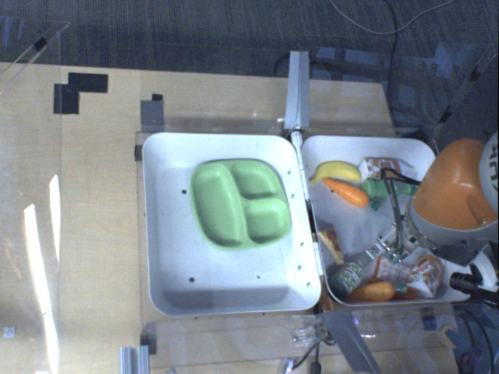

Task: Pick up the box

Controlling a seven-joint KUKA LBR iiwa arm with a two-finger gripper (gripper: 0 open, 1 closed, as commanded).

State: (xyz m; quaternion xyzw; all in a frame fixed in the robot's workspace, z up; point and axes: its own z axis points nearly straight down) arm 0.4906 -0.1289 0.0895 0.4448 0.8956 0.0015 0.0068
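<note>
- The gripper (pixel 392 248) reaches down into the right bin (pixel 425 150), its tip among packets at the bin's 5 o'clock; whether it is spread or closed cannot be told.
- The box (pixel 417 275), white with orange print, lies at the bin's 5 o'clock, just beside the tip.
- A banana (pixel 337 170) and carrot (pixel 347 192) sit at 11 o'clock; an orange (pixel 373 291) at 6.
- The left bin (pixel 168 232) carries a green tray (pixel 240 201).
- Both bins rest on a pale wood bench (pixel 78 209); dark carpet (pixel 195 22) and a cable (pixel 374 10) lie toward 12 o'clock.
</note>
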